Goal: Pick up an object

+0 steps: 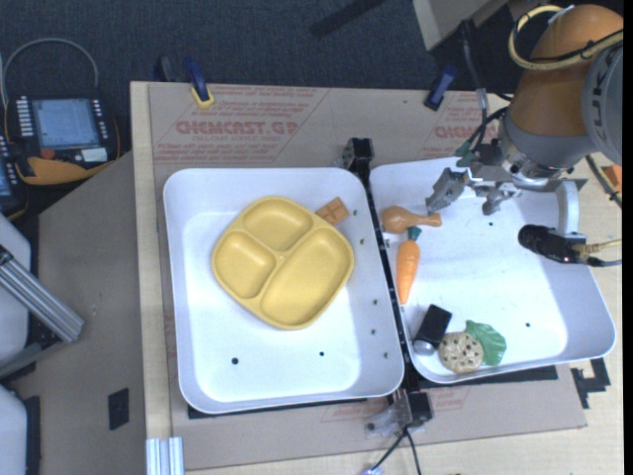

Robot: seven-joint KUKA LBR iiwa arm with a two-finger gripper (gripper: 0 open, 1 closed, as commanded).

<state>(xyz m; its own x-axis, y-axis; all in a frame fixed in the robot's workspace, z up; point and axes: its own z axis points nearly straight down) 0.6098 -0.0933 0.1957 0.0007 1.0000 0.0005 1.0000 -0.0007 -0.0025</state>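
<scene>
My gripper (471,193) hangs open over the back of the right bin (554,305), its two grey fingers (444,189) spread with nothing between them. Just to its left lies a tan drumstick (404,218) near the bin's left wall. An orange carrot (406,268) lies below the drumstick, pointing toward the front. At the bin's front left corner sit a black block (432,323), a speckled cookie (459,350) and a green leafy piece (489,338).
The left bin (198,315) holds a yellow divided plate (283,260), with a small brown block (332,211) at the plate's back right edge. A black clamp (358,152) stands between the bins at the back. A black cylinder (550,240) juts from the arm over the right bin.
</scene>
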